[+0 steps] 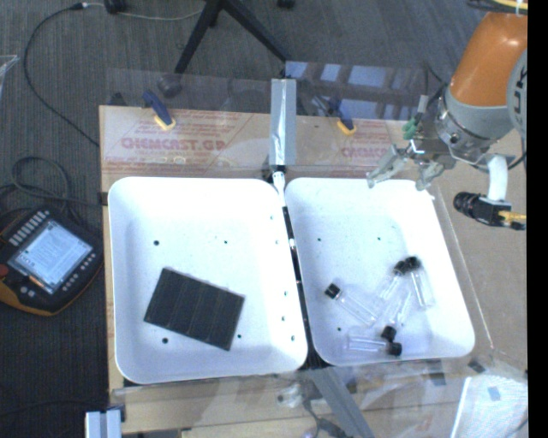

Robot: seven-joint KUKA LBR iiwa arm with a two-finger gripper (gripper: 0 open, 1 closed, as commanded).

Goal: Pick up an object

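Clear vials (pixel 381 312) with black caps, several, lie loosely clustered near the front right corner of the right bin (pixel 342 205). Dark ribbed rectangular pad (pixel 193 308), one, lies flat toward the front edge of the left bin (pixel 137 214). My gripper (pixel 402 174) hangs over the right bin's back right corner, fingers spread and holding nothing, well apart from the vials.

Floor (pixel 77 51): dark grey carpet; black cable (pixel 38 81) looping across
Bench (pixel 184 141): brown board; blue clamps (pixel 158 109)
Left: pendant (pixel 43 261) on floor
Top: black tripod legs (pixel 218 26)
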